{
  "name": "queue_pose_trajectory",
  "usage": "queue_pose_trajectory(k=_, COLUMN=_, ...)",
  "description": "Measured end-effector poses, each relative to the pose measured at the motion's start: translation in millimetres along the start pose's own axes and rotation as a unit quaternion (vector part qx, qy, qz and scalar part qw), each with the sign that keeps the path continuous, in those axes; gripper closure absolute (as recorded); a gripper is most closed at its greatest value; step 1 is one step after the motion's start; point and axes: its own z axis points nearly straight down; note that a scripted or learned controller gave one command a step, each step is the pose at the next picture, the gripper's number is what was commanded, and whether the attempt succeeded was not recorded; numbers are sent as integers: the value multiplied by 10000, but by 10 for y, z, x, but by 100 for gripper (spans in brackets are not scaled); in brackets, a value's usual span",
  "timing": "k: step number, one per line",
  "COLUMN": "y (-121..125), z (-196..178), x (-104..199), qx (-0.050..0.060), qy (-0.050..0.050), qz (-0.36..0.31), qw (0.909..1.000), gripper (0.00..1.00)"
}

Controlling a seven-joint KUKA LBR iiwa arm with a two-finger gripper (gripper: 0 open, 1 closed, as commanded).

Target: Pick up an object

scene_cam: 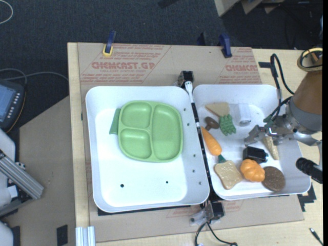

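My gripper (260,135) hangs over the right side of the right bin (256,92), with the arm's orange band (310,96) behind it. Just below it lie a black block (254,154) and a tan cone-shaped piece (271,149). Further toward the front are an orange fruit (251,170), a brown round cookie (274,179) and a bread slice (228,174). A carrot (211,141), a green broccoli piece (227,124), a small brown piece (211,122), a beige wedge (218,109) and a clear cup (241,111) lie to the gripper's left. Nothing shows in its grasp.
The left bin (102,152) holds a green divided plate (151,131). A black rail (196,132) runs between the bins. Cables (277,76) hang by the arm at the right. Blue and yellow clamps (108,45) grip the board's far edge.
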Motion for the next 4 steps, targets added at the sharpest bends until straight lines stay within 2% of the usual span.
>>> queue_pose_trajectory(k=1, y=-91, z=573, x=-29, qx=-3, qy=-2, qz=7, qw=10000, gripper=0)
queue_pose_trajectory(k=2, y=-95, z=715, x=-22, qx=-10, qy=-5, qz=4, qw=10000, gripper=0)
queue_pose_trajectory(k=3, y=-91, z=601, x=-27, qx=-26, qy=-11, qz=9, qw=10000, gripper=100)
queue_pose_trajectory(k=4, y=-89, z=-36, x=-53, qx=-63, qy=-28, qz=2, qw=10000, gripper=100)
